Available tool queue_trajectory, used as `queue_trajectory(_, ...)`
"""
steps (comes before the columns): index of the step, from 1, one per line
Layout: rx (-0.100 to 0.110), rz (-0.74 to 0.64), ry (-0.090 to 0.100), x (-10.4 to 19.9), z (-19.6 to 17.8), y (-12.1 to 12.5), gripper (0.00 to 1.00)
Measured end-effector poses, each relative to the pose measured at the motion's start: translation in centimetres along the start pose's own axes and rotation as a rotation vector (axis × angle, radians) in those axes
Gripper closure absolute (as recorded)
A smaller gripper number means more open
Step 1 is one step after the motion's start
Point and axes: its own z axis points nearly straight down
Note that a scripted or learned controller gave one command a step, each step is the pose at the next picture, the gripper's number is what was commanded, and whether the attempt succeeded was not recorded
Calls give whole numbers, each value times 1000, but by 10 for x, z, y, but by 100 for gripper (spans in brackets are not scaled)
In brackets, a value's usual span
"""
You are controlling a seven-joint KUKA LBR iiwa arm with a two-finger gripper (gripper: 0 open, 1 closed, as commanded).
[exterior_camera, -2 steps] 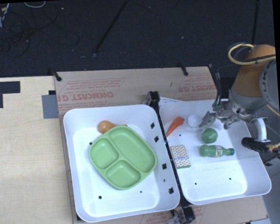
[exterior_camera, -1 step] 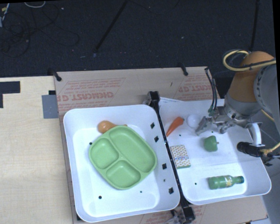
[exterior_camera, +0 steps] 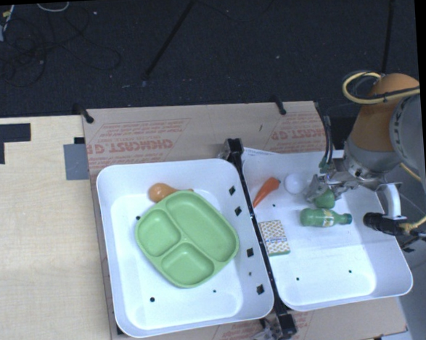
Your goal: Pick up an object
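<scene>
One green tray (exterior_camera: 186,238) and one orange piece (exterior_camera: 160,191) left; right — one carrot (exterior_camera: 265,190), ball (exterior_camera: 292,183), bottle (exterior_camera: 325,217), box (exterior_camera: 274,237).

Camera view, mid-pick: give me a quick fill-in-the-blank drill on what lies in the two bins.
1. The green divided plate lies in the ____ bin.
2. The carrot lies in the ____ bin.
3. The end effector hovers just above the green ____.
4. The small white ____ sits between the carrot and the end effector.

Missing words: left; right; bottle; ball
</scene>
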Motion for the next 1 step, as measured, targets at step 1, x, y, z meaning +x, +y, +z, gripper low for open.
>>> queue_trajectory(1, -6, 2, -1, 9, -52, 4, 100)
